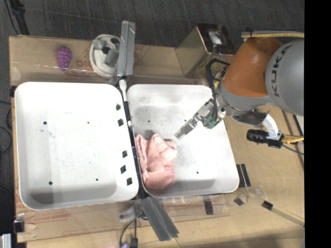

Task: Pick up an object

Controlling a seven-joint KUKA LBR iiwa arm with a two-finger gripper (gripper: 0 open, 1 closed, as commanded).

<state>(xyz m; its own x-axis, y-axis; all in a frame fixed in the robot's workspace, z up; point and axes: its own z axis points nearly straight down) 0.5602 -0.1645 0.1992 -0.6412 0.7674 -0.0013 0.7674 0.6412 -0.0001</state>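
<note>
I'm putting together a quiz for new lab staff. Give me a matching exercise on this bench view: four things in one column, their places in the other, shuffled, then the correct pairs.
Things:
1. pink cloth
2. purple object
3. gripper
4. roll of white tape

Places:
A. on the bench behind the left bin, near the view's left edge
B. in the right bin, against the divider
C. over the right bin, just right of the cloth's top
D. on the bench beside the upright grey post

Pairs: 1-B, 2-A, 3-C, 4-D

Bins point(67, 190) white, cloth point(156, 161) pale pink, arm point(269, 71) grey/orange, purple object point(63, 57) on tan bench point(258, 216).
</note>
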